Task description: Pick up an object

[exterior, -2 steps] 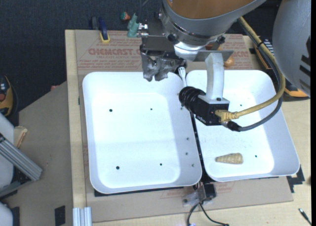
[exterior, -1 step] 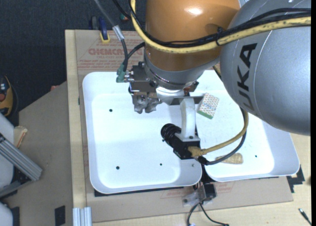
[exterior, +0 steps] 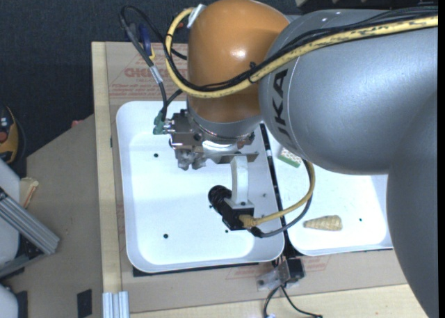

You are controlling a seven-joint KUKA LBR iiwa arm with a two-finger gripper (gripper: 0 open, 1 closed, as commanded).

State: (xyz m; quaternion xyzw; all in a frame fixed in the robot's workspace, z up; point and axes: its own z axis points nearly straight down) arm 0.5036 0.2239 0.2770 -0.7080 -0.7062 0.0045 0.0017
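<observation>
A big grey robot arm with an orange ball-shaped joint

The arm [exterior: 361, 94] is fat, round and shiny grey, with part of a black letter on its side. The orange joint [exterior: 226, 52] is smooth and glossy. A yellow cable [exterior: 306, 38] with black specks loops around it, and thin black wires [exterior: 142, 38] curl beside it. Below sits a metal ring [exterior: 222, 142].

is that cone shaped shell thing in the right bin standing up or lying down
Lying down. The cone-shaped shell rests on its side on the right bin floor, its long axis running across the view.
</observation>
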